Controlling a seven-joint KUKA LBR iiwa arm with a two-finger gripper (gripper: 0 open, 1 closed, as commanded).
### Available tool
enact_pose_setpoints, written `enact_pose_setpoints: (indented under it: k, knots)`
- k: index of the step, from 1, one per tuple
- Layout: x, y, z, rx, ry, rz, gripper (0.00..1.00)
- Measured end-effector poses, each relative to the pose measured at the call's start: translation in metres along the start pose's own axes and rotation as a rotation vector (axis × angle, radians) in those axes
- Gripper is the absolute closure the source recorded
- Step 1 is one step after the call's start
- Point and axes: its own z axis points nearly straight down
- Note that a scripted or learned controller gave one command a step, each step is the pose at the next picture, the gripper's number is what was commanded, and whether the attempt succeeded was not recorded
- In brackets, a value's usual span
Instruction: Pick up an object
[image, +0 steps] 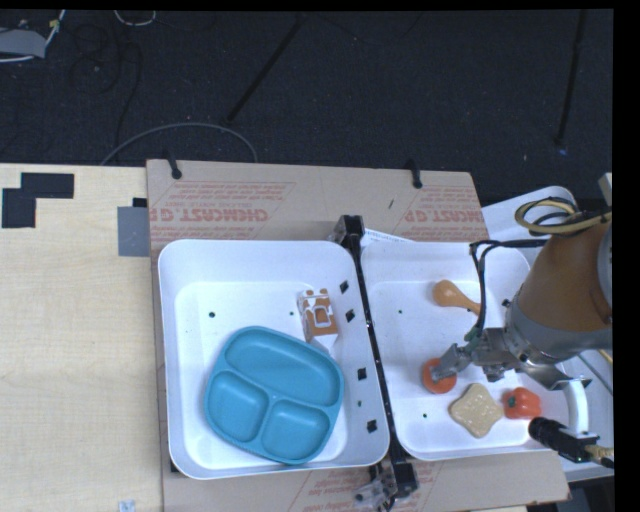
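i had the hand (462, 362) low in the right bin (420, 290), its tip right against a small red-orange piece (437, 376) near the bin's middle. i could not tell from this angle how the hand was set, so i would not call it a grasp. nothing was lifted: that piece, the tan slice (475, 410), the red tomato-like toy (520, 403) and the orange drumstick-shaped toy (455, 295) all lay on the bin floor. in the left bin (190, 300) the blue divided tray (272, 393) and a small orange-and-white block (318, 313) sat untouched. as i judged it, closing and lifting remained.
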Motion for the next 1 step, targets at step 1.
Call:
enact_pose_setpoints:
  k: [1]
  knots:
    - [-0.0013, 0.0013, 0.0506, -0.012, -0.007, 0.001, 0.00]
